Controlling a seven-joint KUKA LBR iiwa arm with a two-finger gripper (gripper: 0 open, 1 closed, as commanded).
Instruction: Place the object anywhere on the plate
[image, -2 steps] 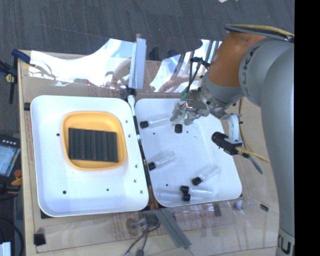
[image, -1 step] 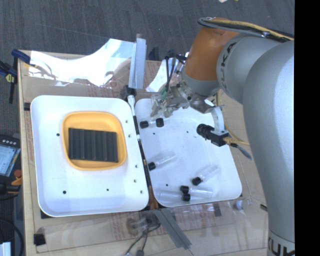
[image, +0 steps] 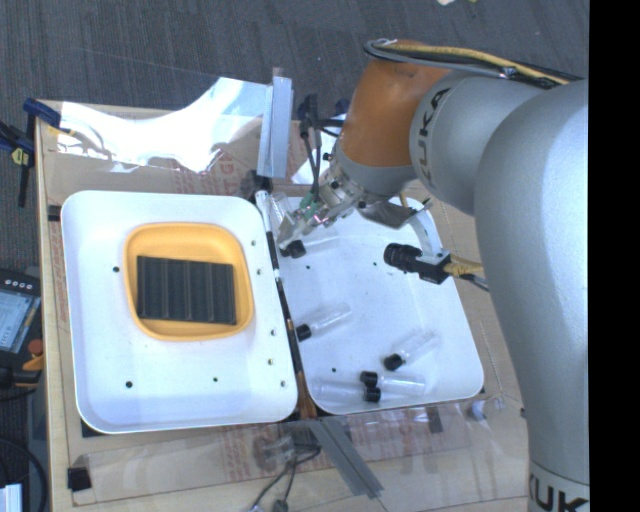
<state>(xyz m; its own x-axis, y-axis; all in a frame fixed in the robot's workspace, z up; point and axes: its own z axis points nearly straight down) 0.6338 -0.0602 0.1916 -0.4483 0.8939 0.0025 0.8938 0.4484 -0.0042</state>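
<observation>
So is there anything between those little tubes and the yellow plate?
Only the bin walls: the tubes lie in the right bin, the yellow plate in the left bin, and the two rims meet between them.

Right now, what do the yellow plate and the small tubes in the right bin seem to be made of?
The yellow plate looks like matte plastic: even colour, soft rounded rim, no glare. Its dark ribbed insert is harder to judge. The small tubes seem to be clear plastic or glass with black caps; the white bin shows through them.
</observation>
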